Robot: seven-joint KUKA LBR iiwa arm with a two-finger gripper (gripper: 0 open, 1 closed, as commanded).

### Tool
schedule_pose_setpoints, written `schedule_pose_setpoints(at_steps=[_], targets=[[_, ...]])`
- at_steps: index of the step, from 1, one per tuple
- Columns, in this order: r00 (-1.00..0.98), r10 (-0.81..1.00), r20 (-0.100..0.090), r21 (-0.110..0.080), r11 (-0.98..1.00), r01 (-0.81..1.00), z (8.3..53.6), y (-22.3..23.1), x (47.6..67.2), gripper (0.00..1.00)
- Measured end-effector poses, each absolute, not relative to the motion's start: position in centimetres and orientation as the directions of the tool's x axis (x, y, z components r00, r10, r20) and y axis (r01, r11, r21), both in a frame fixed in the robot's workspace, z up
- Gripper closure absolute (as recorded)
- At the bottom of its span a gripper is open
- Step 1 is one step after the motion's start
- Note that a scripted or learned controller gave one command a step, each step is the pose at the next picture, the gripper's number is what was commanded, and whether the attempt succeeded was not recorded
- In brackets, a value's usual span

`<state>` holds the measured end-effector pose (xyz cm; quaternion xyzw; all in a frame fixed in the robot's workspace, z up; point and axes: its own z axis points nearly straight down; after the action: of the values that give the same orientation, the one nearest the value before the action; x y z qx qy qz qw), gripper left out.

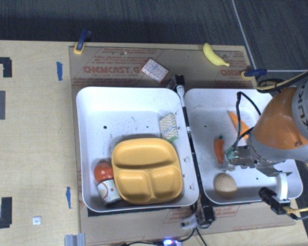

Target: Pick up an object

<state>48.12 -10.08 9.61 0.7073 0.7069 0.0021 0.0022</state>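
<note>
In the right bin (205,106) lie a small orange carrot (218,149) with a green tip, a beige egg-shaped object (225,184) near the front wall, and an orange strip (235,121) partly hidden behind the arm. My gripper (236,157) hangs low over this bin, just right of the carrot and above the beige object. The grey arm with its orange band (280,124) covers the bin's right part.
The left bin (92,117) holds a yellow compartment tray (146,169), a red-and-white can (106,182) and a patterned packet (168,126). Behind the bins lie a banana (214,55), a patterned block (154,69) and a black pen (179,82).
</note>
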Motion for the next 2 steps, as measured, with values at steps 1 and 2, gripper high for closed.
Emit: schedule_pose_setpoints(at_steps=[1, 2], targets=[[0.000, 1.000, 0.000, 0.006, 0.000, 1.000, 9.6, -10.1, 48.1, 0.00], [0.000, 1.000, -0.001, 0.003, 0.000, 1.000, 8.6, -9.3, 48.6, 0.00]])
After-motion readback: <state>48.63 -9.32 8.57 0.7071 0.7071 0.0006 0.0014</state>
